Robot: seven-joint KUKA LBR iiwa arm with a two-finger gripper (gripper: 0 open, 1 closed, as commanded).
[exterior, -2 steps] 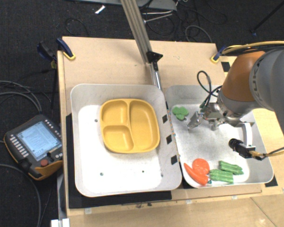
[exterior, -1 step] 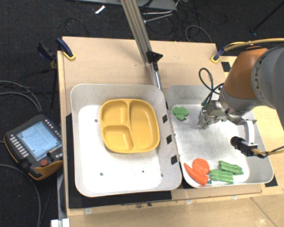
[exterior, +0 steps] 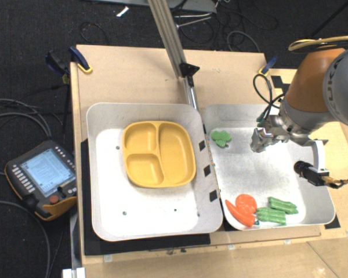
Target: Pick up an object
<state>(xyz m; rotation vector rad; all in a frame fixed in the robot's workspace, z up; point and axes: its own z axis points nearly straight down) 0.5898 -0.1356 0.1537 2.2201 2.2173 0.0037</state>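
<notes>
A small green broccoli-like piece (exterior: pixel 221 138) lies in the upper left of the right bin (exterior: pixel 267 172). At that bin's front edge sit an orange-red tomato and carrot (exterior: pixel 242 208) and two green bean pods (exterior: pixel 276 209). My gripper (exterior: pixel 260 142) hangs over the right bin's upper middle, a short way right of the green piece and apart from it. Nothing shows between its fingers.
A yellow three-compartment plate (exterior: pixel 159 153) rests in the left bin (exterior: pixel 104 172). A slanted metal pole (exterior: pixel 169 30) rises from between the bins at the back. A teach pendant (exterior: pixel 43 177) lies off the bench at left. Cables trail by the arm (exterior: pixel 319 88).
</notes>
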